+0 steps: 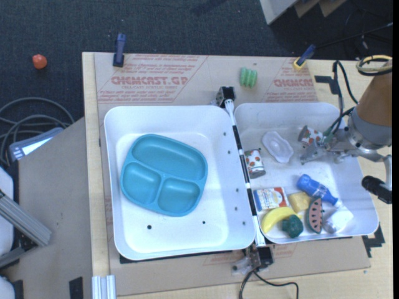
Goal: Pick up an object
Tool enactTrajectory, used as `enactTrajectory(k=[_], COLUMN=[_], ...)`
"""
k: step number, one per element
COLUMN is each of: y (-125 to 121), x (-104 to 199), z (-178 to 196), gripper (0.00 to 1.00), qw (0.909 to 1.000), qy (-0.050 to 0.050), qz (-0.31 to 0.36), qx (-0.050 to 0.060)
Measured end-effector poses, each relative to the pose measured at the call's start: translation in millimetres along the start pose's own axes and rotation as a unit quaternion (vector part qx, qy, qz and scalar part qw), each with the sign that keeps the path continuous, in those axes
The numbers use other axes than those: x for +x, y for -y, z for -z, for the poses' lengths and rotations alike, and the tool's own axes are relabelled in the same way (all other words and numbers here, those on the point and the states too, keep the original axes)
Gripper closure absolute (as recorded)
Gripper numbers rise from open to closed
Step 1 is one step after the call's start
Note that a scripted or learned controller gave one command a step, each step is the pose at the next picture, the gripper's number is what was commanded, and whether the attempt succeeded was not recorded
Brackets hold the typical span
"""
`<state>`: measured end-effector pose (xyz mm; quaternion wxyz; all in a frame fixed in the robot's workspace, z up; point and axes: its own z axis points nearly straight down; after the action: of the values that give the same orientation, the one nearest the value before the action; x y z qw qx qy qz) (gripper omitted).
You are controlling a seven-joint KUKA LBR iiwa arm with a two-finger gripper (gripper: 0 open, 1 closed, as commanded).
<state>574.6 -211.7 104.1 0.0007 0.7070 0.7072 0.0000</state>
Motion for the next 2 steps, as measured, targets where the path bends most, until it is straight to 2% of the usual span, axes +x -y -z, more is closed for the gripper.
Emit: enactTrajectory(k=[1,2], y=[-54,-75], x=[-4,15], z=[-19,-19], gripper=[0.0,0.0], qw=[1.0,1.0], qy=[-0.004,0.0], qz=[0.002,0.001], qx=[0.0,-0.001])
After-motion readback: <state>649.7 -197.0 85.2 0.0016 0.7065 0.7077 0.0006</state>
